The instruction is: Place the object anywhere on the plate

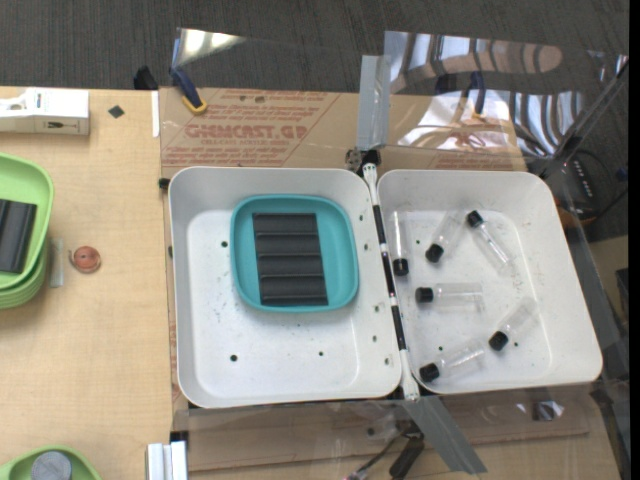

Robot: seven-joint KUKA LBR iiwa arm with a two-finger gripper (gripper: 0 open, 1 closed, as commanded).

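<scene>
A teal plate (344, 258) with a dark ribbed insert lies in the left white bin (200, 298), toward its upper middle. In the right white bin (560, 268) lie several clear plastic tubes with black caps: one (446, 237) near the top middle, one (488, 238) to its right, one (450, 293) in the middle, one (512, 325) at the lower right, one (450, 361) at the bottom. Another tube (397, 243) lies along the bin's left wall.
A green tray (30, 193) holding a dark block sits at the left edge on the wooden bench. A small round brown disc (86, 259) lies beside it. Cardboard (260, 128) and clear plastic sheets stand behind the bins.
</scene>
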